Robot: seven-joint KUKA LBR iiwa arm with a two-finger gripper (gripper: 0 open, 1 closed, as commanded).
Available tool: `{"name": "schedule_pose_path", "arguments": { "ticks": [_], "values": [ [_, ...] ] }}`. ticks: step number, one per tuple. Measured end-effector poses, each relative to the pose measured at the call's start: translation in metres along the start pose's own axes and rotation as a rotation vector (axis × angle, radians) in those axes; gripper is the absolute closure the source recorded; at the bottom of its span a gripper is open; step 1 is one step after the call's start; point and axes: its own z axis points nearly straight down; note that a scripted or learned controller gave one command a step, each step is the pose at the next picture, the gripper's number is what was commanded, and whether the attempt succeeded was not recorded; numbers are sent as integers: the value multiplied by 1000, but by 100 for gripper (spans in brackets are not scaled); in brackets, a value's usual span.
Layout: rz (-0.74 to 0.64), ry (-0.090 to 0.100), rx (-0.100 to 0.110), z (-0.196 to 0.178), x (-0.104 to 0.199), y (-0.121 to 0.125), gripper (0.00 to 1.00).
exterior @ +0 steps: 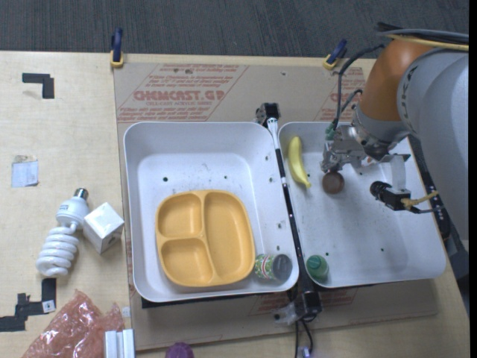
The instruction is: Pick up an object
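One banana, one brown ball, two bins; whether the jaws grip: cannot tell.

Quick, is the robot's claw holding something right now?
Gripper: it cannot be told whether it is open, closed or holding anything; it sits right above a small brown round object in the right white bin.

- Dark grey carpeted floor is running along the top of the view, behind the bench.
- Pale wooden bench is lying under even, diffuse light; no hard shadows are showing.
- Brown cardboard sheet with red print is lying flat on the bench, held at its far corners by two blue-and-yellow clamps.
- Black tape marks are sitting on the bench at far left.
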Motion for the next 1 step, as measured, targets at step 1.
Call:
{"name": "schedule_pose_path", "arguments": {
  "ticks": [1],
  "values": [
    [0,0,0,0,0,0,0]
  ]
}}
